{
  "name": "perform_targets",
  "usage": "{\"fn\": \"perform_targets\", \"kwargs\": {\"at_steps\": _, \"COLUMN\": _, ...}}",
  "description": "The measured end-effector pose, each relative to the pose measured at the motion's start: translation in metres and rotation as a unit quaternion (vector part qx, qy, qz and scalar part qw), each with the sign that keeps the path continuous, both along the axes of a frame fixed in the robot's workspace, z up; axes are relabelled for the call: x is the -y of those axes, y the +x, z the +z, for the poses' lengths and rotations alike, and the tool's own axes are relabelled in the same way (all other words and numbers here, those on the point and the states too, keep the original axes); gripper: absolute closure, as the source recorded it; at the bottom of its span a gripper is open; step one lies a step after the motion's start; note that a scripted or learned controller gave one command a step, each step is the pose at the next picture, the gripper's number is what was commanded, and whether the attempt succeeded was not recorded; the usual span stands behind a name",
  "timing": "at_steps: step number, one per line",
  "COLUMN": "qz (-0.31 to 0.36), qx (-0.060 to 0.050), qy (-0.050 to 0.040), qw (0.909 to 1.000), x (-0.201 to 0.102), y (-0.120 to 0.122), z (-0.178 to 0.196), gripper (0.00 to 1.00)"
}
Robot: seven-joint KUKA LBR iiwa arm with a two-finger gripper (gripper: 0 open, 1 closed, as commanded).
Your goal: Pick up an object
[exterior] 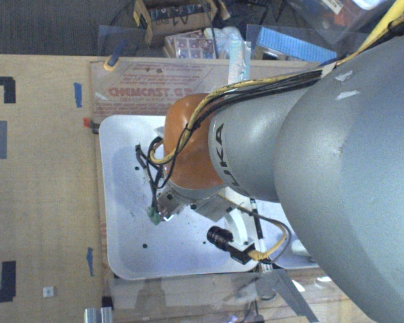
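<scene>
The grey arm with its orange band reaches in from the right and hangs low over the white bin. It covers most of the bin's middle and right side. The gripper sits under the wrist, over the bin's centre, largely hidden by the arm's own body. A black cylindrical part and a yellow-tipped cable stick out beside it. A pale rounded thing peeks out at the left of the orange band. I see nothing held.
A small green piece shows at the wrist's left edge. Dark specks dot the bin floor. Wooden bench lies to the left, with blue tape marks. A cardboard sheet and clutter stand behind the bin.
</scene>
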State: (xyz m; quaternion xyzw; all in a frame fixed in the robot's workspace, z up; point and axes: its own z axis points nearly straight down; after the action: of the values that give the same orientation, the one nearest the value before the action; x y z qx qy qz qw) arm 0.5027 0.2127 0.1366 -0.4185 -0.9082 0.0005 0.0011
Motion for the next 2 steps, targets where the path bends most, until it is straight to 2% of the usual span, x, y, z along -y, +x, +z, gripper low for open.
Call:
{"fn": "perform_targets", "kwargs": {"at_steps": 1, "qz": 0.152, "qx": 0.008, "qy": 0.0023, "qw": 0.9884, "x": -0.002, "y": -0.019, "z": -0.044, "gripper": 1.00}}
{"fn": "perform_targets", "kwargs": {"at_steps": 2, "qz": 0.299, "qx": 0.011, "qy": 0.0023, "qw": 0.9543, "x": 0.024, "y": -0.004, "z": -0.044, "gripper": 1.00}}
